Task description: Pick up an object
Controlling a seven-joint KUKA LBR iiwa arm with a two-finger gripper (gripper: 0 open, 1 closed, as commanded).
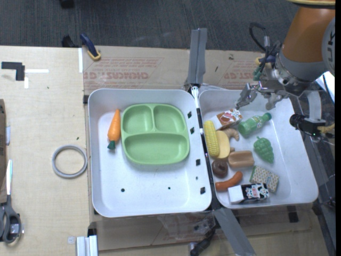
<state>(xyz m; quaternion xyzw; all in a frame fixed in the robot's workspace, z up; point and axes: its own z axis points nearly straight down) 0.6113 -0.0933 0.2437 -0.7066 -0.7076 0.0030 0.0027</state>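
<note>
— What's your target?
— I'd go for the green bottle (253, 124) in the right bin (298, 159), just below my gripper (254, 93). Jaws spread partly, nothing between them.
— How will it handle?
— Light, stiff, slick plastic, I judge; grip mid-body. Neighbouring toys crowd it; the bin floor's smooth.

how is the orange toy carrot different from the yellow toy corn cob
The orange toy carrot lies in the left bin, beside the green divided plate; the yellow toy corn cob lies in the right bin among other toy foods. The carrot tapers; the cob is blunt and ridged. Both lie roughly lengthwise.
</note>
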